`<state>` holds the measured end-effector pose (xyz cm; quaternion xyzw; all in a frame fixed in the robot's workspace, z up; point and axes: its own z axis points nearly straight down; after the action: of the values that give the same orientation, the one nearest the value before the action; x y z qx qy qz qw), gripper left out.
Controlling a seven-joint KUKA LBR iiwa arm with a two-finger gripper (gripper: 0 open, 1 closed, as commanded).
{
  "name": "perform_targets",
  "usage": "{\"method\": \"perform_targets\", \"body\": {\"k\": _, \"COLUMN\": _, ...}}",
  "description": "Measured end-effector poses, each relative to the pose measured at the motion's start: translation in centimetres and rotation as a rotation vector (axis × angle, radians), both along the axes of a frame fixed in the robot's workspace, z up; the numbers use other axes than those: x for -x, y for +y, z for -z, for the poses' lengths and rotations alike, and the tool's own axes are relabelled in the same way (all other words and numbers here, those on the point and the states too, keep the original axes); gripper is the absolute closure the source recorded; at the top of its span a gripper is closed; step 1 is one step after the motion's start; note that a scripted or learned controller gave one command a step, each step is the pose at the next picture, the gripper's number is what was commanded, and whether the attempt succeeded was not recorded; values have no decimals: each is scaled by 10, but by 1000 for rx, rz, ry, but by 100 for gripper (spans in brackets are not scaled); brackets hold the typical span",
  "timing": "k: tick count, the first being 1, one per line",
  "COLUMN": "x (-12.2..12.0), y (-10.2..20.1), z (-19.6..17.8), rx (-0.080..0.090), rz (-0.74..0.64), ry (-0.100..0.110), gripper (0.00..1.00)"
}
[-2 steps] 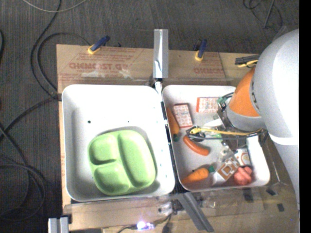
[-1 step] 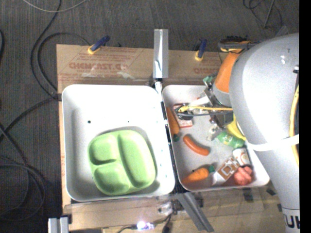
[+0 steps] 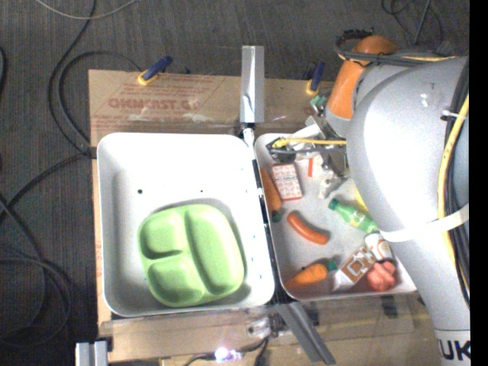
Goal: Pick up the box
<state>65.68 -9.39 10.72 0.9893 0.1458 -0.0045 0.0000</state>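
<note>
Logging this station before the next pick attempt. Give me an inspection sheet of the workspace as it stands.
Surface: two white bins side by side, left bin and right bin, on a brown cardboard sheet.
Job's things: small patterned box lies flat near the right bin's upper left, untouched.
Clutter: green divided tray in the left bin; in the right bin a sausage, carrot, green bottle, brown patterned carton, pink item.
Hand: hand sits over the right bin's upper part, right of the box; finger state unclear.
Cables: dark cables on the floor at left.
Surroundings: grey carpet; blue clamps on the cardboard's far edge.
</note>
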Motion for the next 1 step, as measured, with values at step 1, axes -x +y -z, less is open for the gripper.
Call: {"method": "perform_targets", "body": {"k": 1, "x": 2, "y": -14, "z": 17, "rx": -9, "rz": 83, "ry": 5, "gripper": 0}}
